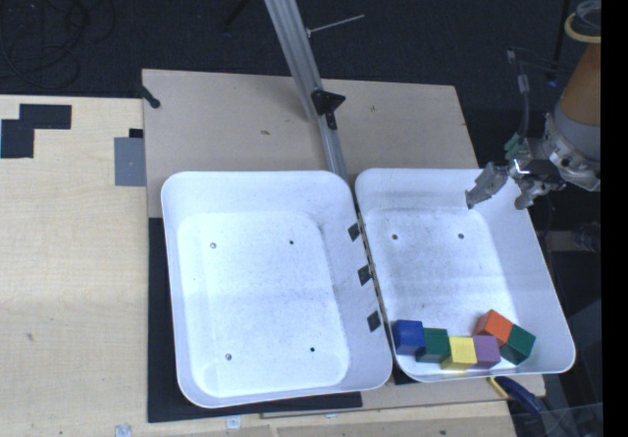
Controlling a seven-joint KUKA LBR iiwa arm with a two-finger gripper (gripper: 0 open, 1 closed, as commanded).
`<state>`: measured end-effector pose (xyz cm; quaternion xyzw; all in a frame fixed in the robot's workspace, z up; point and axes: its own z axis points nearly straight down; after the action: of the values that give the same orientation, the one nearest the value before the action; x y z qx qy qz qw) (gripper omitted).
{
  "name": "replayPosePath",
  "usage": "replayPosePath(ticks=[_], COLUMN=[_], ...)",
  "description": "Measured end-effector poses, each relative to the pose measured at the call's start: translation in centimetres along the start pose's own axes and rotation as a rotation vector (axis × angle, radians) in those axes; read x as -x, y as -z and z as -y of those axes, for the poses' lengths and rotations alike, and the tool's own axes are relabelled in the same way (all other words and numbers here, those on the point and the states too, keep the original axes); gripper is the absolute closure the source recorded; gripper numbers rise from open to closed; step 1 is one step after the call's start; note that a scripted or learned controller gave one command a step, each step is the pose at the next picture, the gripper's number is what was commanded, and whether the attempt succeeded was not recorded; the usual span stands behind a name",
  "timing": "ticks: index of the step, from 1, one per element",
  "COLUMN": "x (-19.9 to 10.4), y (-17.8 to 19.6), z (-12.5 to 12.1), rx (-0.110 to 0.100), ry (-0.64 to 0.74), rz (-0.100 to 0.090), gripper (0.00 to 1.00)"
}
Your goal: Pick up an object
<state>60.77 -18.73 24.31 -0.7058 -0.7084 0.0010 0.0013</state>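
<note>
1. The end effector [507,188] hangs over the far right rim of the right bin [432,229], its two grey fingers [483,188] spread wide apart with nothing between them.
2. Behind it the arm [581,96] comes in from the right, grey at the wrist with an orange band above.
3. The right bin is a shallow white tray with rounded corners and a faintly speckled floor. Its blocks lie clustered at the near edge, well apart from the end effector.
4. The cluster runs in a rough row: a blue block [407,335], a dark green block [433,345], a yellow block [459,351], a purple block [486,349], an orange block [497,325] and a second green block [519,342]. They are small, matt cubes, touching or just beside one another.
5. The left bin [260,288] is the same white tray shape, joined to the right one by dark clips.
6. Both bins rest on a pale wooden desk [226,121], with a ribbed metal rail [294,42] slanting up behind them.
</note>
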Motion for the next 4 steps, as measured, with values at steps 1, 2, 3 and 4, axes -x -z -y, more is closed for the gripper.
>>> replayPosePath(ticks=[1,2,3,4], x=[-1.9,-7.6,-1.9,-2.1], y=[-9.9,-11.1,-6.8,-6.1], z=[-0.5,2.6,1.9,2.0], rx=[-0.007,-0.004,0.005,0.000], ry=[-0.001,0.000,-0.008,-0.006], rz=[-0.003,-0.004,0.003,0.000], gripper=[0.00,0.00,0.00,1.00])
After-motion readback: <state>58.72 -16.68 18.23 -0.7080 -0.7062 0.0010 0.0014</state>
